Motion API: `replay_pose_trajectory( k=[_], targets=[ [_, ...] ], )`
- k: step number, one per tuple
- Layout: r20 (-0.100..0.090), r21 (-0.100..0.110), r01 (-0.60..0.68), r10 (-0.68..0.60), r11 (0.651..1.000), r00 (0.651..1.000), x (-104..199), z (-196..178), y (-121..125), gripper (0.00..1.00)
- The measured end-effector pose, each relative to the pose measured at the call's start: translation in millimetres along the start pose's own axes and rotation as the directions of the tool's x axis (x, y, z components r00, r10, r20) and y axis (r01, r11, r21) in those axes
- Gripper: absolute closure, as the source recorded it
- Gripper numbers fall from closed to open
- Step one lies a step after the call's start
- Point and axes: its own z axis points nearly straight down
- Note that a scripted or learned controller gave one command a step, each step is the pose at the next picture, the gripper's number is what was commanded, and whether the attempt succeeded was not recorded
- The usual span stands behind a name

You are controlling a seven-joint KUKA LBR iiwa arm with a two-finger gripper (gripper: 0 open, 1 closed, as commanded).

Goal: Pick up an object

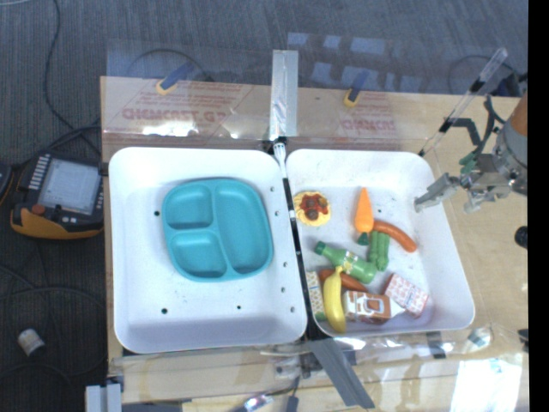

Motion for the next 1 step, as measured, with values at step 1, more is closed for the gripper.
replay_pose_trajectory(
  k=[1],
  targets=[
    [-0.001, 0.001, 0.161, -0.161, 0.987, 0.987, 59.5, 119.9, 24.7, 0.00]
  ],
)
